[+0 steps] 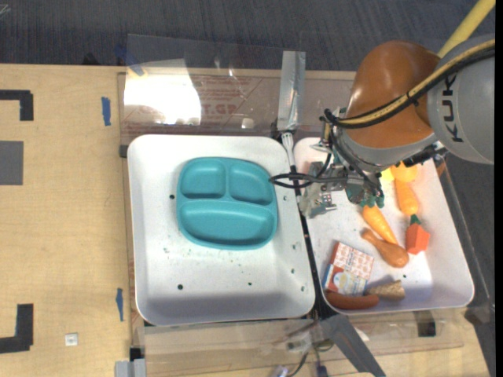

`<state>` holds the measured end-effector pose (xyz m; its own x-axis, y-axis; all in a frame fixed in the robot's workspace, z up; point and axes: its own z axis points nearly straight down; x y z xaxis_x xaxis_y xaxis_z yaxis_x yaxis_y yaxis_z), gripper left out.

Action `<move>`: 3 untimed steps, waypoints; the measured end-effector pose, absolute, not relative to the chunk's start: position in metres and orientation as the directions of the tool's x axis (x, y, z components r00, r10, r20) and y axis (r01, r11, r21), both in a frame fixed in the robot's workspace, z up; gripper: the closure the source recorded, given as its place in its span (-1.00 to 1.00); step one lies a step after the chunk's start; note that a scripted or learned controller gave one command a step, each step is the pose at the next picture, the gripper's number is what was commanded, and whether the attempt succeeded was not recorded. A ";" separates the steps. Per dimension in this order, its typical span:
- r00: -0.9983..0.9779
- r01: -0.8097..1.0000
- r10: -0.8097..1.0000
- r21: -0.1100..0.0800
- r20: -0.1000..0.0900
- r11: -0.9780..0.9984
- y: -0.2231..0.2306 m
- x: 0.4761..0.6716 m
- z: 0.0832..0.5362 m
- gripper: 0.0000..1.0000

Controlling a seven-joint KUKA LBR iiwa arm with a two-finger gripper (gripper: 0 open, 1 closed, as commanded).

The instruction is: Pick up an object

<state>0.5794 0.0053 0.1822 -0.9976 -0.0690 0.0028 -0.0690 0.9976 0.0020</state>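
Arm, grey with an orange band above the wrist [393, 93], reaches in from the right and hangs over the upper part of the right shallow white bin [456, 265]. Claw [334, 185] sits low near that bin's left wall, wrapped in black cables and metal parts; cannot tell whether it is spread or pressed together, and no object is seen pinched in it.

Right bin contents:
- long orange toy carrot [379, 222], lying at a slant just below the claw hardware
- yellow-orange toy piece [407, 191] near the upper right, partly under the wrist
- small red-orange toy with a green top [417, 236], just beside the carrot on its right
- tan-brown drumstick-shaped toy [387, 250], touching or nearly touching the carrot's lower end
- small flat printed box, red and white [350, 268], tilted, in the lower left of the bin
- red sausage-shaped toy [352, 300] along the bottom wall, with a beige lumpy piece [389, 290] just to its right

Left shallow white bin [157, 289] holds a teal divided plastic plate with three compartments [228, 203], lying flat near its centre.

Both bins rest side by side on the light wooden counter [63, 210].
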 end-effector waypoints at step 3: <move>-0.979 0.203 0.203 0.002 -0.007 0.979 -0.086 0.646 0.095 -1.00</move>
<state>0.6462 -0.0857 0.0946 -0.9792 0.2030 -0.0068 0.2030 0.9792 0.0017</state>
